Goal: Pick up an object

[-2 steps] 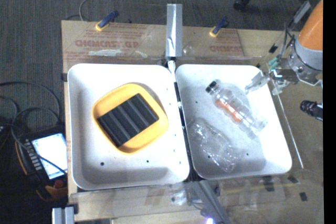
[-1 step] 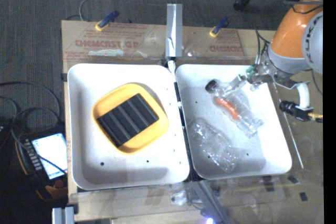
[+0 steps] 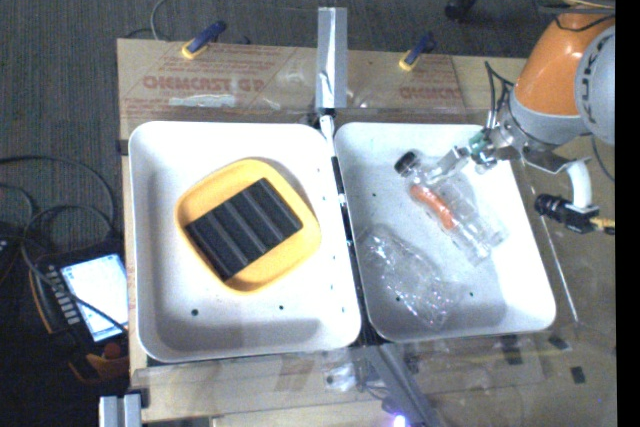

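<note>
Bench (image 3: 150, 75): a brown board carrying 2 shallow white bins side by side, with 2 clamps at its far edge.
Left bin (image 3: 160, 315): holds 1 item, a yellow tray-like object (image 3: 250, 225) with a black ribbed insert, lying flat and turned at an angle, about the middle of the bin.
Right bin (image 3: 530, 300): holds 2 transparent items.
Clear bottle (image 3: 455, 200): lies on its side in the far half of the right bin, running diagonally from the far left towards the right wall; its black cap (image 3: 406, 161) points to the far left corner, and an orange strip shows through its body.
Crumpled clear plastic (image 3: 405, 275): lies in the near half of the right bin, closer to the left wall, just beside the near end of the bottle.
Arm (image 3: 575, 80): grey with an orange band, reaching in over the far right corner of the right bin.
Gripper (image 3: 482, 151): low over the far right part of the right bin, right at the bottle's upper side; contact is too small to tell.
Grip state: cannot tell whether it is spread or closed, and nothing is visibly pinched.
Clamps: a blue and yellow clamp (image 3: 203, 39) behind the left bin, another (image 3: 417, 51) behind the right bin.
Divider: a grey upright post (image 3: 331, 65) at the far edge, between the 2 bins.
</note>
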You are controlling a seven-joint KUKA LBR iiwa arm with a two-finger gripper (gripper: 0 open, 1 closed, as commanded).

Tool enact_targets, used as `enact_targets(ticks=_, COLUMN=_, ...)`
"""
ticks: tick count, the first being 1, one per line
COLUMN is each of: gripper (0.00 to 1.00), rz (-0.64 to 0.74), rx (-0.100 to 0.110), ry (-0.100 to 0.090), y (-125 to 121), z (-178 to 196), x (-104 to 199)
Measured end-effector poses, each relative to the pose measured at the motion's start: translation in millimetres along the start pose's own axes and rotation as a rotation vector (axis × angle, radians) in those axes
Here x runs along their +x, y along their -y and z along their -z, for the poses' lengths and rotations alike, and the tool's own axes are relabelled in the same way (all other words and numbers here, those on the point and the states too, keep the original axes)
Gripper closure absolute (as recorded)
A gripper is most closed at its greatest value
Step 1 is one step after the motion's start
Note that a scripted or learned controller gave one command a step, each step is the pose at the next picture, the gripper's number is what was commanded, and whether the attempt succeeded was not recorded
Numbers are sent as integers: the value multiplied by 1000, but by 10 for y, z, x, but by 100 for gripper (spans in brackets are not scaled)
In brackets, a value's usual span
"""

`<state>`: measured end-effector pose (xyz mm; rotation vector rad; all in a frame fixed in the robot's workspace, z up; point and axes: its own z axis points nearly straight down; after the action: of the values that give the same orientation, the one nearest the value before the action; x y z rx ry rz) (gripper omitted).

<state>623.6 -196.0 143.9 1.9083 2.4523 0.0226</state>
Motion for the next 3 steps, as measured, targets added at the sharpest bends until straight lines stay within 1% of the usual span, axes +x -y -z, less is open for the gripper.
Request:
enact_targets(ticks=1, gripper=0, rz=-9, rx=-4, ry=0, y=-17, z=-9, x=24)
enact_targets(ticks=2, gripper=0, rz=34, rx=-5, ry=1, y=-18, z=-14, x=31)
enact_targets(ticks=3, gripper=0, rz=46, rx=-5, ry=2, y=-20, z=-16, x=30)
